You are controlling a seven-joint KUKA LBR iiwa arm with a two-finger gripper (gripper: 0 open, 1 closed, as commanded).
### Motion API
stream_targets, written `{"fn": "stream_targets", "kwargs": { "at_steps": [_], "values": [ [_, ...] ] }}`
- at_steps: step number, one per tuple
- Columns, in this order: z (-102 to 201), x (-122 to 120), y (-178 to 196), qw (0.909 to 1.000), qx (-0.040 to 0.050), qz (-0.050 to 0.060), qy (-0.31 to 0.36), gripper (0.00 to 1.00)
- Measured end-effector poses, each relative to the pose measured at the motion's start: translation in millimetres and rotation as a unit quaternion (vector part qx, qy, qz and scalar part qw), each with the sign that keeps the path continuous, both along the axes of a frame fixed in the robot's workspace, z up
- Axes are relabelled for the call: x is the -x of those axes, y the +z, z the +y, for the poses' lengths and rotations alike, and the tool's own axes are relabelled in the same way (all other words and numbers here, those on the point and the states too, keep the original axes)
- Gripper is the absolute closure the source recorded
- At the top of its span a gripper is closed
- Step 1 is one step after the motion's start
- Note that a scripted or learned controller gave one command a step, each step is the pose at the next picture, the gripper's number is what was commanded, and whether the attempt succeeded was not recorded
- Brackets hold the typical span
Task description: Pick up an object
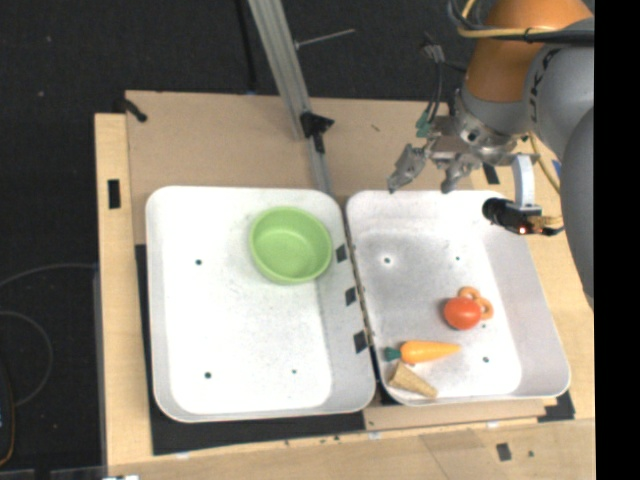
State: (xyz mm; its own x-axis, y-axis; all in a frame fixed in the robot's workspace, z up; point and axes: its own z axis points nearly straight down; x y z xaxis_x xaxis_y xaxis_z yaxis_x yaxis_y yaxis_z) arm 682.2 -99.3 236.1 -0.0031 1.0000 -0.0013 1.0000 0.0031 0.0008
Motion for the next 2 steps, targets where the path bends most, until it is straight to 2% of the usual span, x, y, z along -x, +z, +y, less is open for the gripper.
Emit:
{"fn": "stream_targets", "kwargs": {
  "at_steps": [1,2],
  "values": [
    [-0.3,0.0,0.1,1.0000,0.0004,0.000,0.000,0.00],
    [-5.2,-2.5,-40.0,1.0000,0.0008,0.000,-0.001,0.00]
  ]
}}
